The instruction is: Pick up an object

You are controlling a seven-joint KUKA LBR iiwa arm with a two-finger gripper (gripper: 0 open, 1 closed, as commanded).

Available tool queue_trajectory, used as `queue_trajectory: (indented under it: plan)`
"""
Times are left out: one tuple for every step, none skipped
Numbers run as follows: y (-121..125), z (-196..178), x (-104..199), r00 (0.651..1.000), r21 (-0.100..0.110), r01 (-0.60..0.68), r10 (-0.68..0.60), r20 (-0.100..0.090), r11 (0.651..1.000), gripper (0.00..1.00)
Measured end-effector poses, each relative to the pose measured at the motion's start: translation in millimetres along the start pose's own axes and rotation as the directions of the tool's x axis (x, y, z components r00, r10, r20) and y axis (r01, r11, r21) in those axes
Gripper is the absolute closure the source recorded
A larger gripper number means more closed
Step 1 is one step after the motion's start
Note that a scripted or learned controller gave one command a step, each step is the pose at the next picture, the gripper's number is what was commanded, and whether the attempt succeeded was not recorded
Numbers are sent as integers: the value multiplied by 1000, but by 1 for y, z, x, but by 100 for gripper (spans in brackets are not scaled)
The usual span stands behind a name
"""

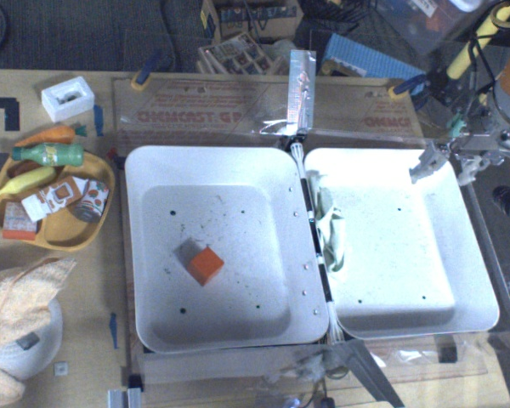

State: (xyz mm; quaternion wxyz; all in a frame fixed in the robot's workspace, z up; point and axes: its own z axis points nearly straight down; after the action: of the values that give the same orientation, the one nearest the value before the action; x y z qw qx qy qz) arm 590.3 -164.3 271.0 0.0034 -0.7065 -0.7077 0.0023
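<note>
You have an orange block point(207, 265) lying on the floor of the left bin point(153, 172), a little toward the near, left part of that floor. It is a small cube-like piece, turned so its corners point along the bin's sides, with a grey face or shadow at its upper left. It lies far from the pincer point(446, 161), which sits over the far right corner of the right bin point(459, 228), so the block is well to the pincer's left and nearer the camera.

A pale greenish-white cloth-like thing point(330, 228) lies crumpled along the right bin's left wall, also left of the pincer.
</note>
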Motion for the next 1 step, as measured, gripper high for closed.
queue_trajectory:
  plan:
    - [-23, 91, 76, 996, 0, -90, 90, 1, 996, 0]
